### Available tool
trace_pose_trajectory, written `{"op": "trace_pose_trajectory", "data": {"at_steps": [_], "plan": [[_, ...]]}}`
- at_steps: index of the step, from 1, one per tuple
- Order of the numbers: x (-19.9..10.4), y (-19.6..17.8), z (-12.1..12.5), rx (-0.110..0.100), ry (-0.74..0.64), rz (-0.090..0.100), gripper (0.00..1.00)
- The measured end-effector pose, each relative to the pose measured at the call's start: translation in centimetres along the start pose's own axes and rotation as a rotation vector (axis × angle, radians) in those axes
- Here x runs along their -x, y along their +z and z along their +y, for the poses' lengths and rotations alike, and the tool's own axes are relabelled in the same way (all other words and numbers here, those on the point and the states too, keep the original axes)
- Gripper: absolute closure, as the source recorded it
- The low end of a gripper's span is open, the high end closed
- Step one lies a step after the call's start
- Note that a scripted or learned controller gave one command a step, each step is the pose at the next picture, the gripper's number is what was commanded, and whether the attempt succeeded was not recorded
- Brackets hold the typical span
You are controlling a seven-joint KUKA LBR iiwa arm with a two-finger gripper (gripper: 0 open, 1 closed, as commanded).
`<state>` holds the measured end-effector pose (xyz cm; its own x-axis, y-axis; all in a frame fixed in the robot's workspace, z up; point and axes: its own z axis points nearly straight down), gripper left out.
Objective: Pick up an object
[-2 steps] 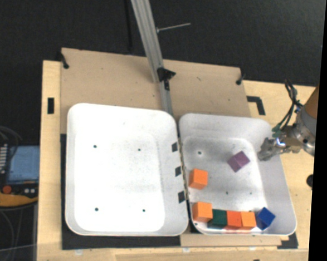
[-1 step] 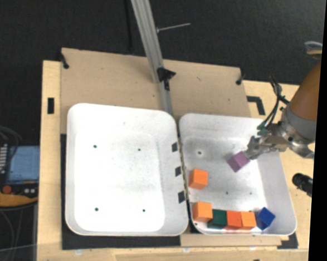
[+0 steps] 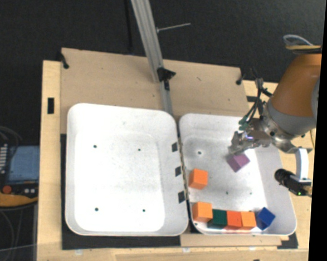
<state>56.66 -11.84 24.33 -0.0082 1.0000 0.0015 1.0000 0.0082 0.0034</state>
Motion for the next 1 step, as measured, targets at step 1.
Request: {"op": "trace_pose_trajectory", "data": {"at_steps": [1], "plan": [[-5.1, -0.77, -0.55, -0.003, 0.0, 0.001, 1.0]]}}
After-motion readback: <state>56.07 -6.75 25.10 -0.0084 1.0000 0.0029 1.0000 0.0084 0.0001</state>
